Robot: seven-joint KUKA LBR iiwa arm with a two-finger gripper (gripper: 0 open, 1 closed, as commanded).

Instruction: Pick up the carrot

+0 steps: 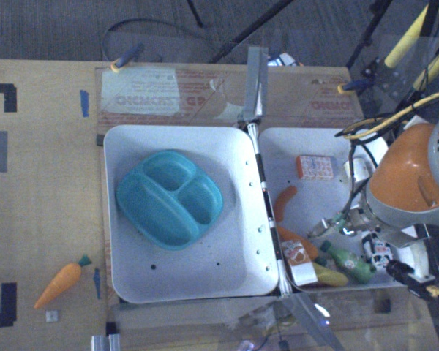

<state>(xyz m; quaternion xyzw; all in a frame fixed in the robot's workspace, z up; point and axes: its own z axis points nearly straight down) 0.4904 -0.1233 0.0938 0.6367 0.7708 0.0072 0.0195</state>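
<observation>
Carrot [58, 284] lies on the bench [36, 196], left of the left bin [124, 141], outside both bins. Left bin holds a teal divided plate [170, 197]. Right bin [318, 141]: items crowded at the near edge, among them a green bottle [349, 262] and a yellow piece [328, 273]; small box [316, 167] farther back. Gripper [342, 227] low over the right bin, well apart from the carrot; finger state cannot be told.
</observation>
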